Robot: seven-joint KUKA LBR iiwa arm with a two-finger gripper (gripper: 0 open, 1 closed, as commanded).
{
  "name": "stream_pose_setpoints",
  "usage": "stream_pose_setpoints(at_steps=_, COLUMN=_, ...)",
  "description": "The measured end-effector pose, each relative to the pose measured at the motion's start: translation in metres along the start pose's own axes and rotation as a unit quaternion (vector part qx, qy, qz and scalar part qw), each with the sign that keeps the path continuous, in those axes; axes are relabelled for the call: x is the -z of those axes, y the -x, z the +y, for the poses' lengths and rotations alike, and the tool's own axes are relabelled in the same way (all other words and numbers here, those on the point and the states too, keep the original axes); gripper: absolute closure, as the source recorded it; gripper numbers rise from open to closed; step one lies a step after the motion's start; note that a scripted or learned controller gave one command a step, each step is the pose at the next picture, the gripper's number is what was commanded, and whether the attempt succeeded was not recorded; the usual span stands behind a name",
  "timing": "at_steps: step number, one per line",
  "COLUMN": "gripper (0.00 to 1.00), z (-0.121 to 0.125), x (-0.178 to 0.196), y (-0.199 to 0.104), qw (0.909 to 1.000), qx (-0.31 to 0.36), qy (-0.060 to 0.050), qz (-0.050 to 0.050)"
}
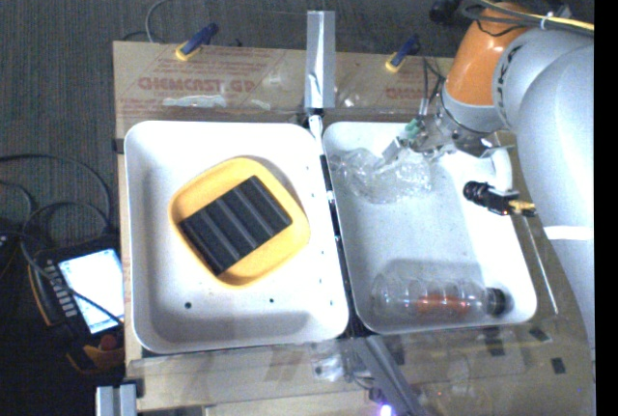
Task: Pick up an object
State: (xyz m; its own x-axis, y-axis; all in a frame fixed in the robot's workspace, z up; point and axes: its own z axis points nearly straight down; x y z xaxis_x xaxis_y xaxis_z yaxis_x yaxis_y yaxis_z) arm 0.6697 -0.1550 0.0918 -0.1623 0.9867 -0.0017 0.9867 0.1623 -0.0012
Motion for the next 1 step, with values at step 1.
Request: stream_pose_setpoints(at_steps=1, gripper=0.0, z=-0.0186, x=-0.0007, y=0.02, qw=0.9984, qx=0.057, qy=0.006, qz=-0.003)
